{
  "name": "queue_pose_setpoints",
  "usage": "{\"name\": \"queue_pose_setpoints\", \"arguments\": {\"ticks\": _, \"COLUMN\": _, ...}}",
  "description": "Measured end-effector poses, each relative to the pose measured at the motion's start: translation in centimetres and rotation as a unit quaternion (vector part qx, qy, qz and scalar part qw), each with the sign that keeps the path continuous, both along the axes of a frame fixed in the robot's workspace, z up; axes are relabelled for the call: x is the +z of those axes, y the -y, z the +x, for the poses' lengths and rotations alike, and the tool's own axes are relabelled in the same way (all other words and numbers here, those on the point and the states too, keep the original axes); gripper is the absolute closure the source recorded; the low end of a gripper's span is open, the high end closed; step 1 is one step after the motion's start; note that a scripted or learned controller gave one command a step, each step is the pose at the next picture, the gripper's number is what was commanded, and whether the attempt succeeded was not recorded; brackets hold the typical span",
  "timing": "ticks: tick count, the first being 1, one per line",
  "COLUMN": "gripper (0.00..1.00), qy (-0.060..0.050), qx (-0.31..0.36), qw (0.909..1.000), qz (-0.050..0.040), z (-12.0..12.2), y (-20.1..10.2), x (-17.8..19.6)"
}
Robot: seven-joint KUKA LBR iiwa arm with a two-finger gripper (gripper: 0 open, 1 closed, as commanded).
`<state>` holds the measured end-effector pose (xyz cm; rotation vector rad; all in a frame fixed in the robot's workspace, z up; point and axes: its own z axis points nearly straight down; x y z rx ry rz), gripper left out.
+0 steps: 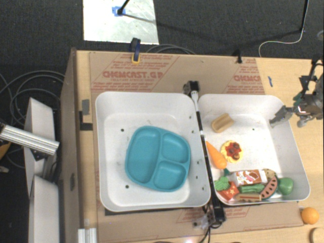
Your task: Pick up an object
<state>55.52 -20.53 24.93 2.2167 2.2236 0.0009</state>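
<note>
claw (289, 111) at right bin's (253, 104) far right rim, its state cannot be told. toy food clusters in that bin's near part; carrot (216, 155) beside divider. teal tray (157, 157) in left bin (114, 135).

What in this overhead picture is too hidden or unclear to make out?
- Gripper: the arm is cut off by the right edge, and the gripper is too small and blurred to judge.
- Pile of toy food in the right bin: pieces overlap, so single items are hard to separate.
- Orange ball: partly cut off near the frame corner.
</note>
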Motion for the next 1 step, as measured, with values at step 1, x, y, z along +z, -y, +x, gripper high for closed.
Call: {"name": "queue_pose_setpoints", "arguments": {"ticks": 1, "gripper": 0.0, "qy": 0.001, "qx": 0.005, "qw": 1.0, "qz": 0.0015, "z": 7.55, "y": -7.63, "x": -7.54}}
